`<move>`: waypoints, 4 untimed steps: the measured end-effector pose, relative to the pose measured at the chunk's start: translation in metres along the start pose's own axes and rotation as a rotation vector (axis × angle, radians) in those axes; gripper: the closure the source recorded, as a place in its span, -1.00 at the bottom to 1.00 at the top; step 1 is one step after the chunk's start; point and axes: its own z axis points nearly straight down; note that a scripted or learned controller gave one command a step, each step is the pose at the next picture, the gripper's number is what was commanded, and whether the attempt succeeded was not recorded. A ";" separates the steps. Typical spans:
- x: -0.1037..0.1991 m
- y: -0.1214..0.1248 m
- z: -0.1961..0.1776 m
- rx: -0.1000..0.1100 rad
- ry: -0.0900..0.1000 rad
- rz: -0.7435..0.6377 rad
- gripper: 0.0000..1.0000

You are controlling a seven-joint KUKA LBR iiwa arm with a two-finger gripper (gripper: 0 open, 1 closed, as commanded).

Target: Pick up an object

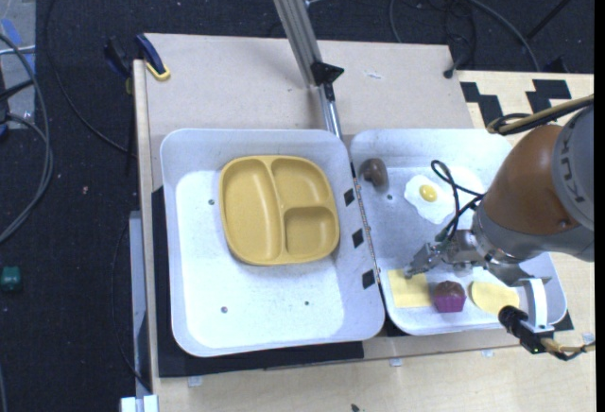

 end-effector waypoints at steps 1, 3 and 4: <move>-0.001 0.002 -0.012 -0.008 -0.004 0.001 1.00; 0.000 0.007 -0.115 -0.002 -0.002 -0.004 1.00; 0.000 0.009 -0.163 -0.005 -0.003 -0.005 1.00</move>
